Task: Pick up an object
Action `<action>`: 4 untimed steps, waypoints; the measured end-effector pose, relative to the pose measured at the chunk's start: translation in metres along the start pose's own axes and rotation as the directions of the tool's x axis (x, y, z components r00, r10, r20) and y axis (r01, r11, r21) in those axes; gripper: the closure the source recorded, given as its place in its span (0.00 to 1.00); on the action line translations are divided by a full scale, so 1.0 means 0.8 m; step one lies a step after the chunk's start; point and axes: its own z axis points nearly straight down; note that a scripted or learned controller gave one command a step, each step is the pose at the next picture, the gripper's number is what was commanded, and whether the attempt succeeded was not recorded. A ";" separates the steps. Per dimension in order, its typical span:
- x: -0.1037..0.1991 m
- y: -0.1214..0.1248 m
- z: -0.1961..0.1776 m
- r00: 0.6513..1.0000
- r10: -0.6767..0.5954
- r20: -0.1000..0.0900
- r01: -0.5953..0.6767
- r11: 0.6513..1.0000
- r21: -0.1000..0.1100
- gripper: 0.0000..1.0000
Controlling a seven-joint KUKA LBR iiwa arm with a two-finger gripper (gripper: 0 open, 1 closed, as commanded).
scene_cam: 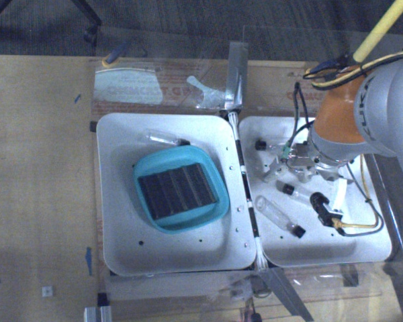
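Observation:
My gripper point(287, 164) hangs low over the upper middle of the right bin point(369, 247), under the grey arm with its orange band. Three small clear tubes with black caps lie around it. One short tube point(260, 144) sits to its upper left, and another point(287, 189) lies just below it. A longer tube point(279, 217) lies slanted nearer the front, its black cap pointing right. In the left bin point(117, 240) rests a blue tray point(181, 188) with a dark ribbed insert, and a thin clear tube point(166, 140) lies behind it.
A clear plastic bag point(131, 86) and a crumpled piece of plastic point(205, 92) lie on the bench behind the left bin. A metal divider point(236, 79) stands upright behind the gap between the bins. Brown bench surface stretches to the left.

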 end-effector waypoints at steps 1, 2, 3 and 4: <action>-0.009 -0.025 0.000 1.000 -0.002 0.001 0.002 1.000 -0.001 0.00; -0.084 0.016 -0.001 1.000 0.009 -0.007 -0.009 1.000 0.001 0.00; 0.012 -0.019 -0.001 1.000 0.031 0.000 -0.031 1.000 -0.001 0.00; 0.011 -0.018 -0.014 0.999 0.033 0.000 -0.033 0.999 -0.006 1.00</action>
